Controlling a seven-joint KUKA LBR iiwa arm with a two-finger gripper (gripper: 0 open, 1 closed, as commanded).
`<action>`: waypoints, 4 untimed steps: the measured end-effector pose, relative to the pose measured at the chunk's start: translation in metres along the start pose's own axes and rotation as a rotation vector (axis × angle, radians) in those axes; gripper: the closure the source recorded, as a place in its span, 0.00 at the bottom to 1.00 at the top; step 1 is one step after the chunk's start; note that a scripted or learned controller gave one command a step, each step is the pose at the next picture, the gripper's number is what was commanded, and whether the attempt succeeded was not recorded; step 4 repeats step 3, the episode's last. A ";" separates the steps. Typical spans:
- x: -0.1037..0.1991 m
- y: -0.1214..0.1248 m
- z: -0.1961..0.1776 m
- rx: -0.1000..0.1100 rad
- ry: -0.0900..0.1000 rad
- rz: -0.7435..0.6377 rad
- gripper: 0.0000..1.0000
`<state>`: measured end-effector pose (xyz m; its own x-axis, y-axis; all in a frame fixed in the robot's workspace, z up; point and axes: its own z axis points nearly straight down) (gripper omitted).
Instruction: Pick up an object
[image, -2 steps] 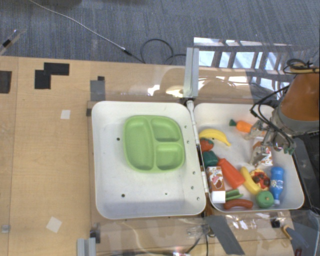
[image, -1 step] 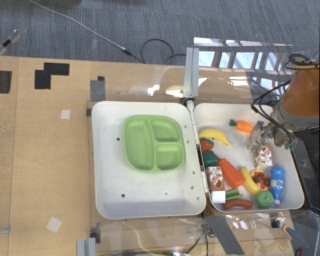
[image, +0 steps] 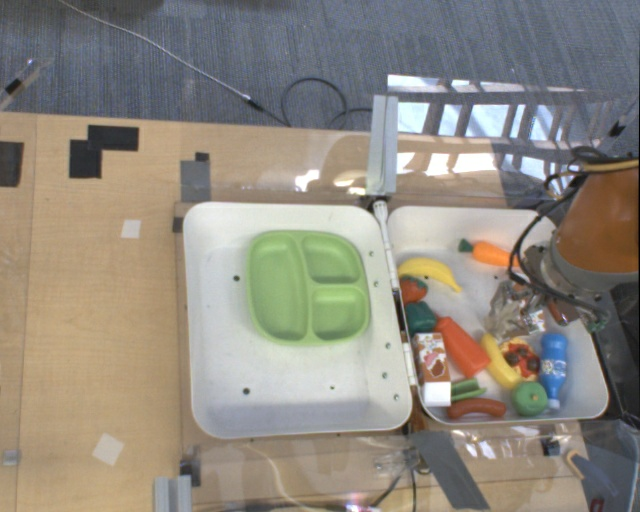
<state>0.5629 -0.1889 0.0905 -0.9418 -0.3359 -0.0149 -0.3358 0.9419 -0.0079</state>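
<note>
Grey two-finger gripper (image: 512, 312) low in the right white bin (image: 600, 400), right of frame centre; can't tell jaw state, nothing visibly held. Nearest pick: yellow plastic corn-like piece (image: 500, 360), just below it, long axis running upper-left to lower-right

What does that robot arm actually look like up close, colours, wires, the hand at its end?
The arm comes in from the right with a broad orange band above a grey wrist section. Black cables loop around that section. At its end sits a small metallic silver hand, shiny and angular, over the right bin.
</note>
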 end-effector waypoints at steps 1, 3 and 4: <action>0.001 0.000 0.001 -0.001 0.002 0.000 0.00; -0.012 -0.013 -0.008 -0.003 0.008 -0.103 0.00; -0.012 -0.013 -0.008 -0.003 0.008 -0.103 0.00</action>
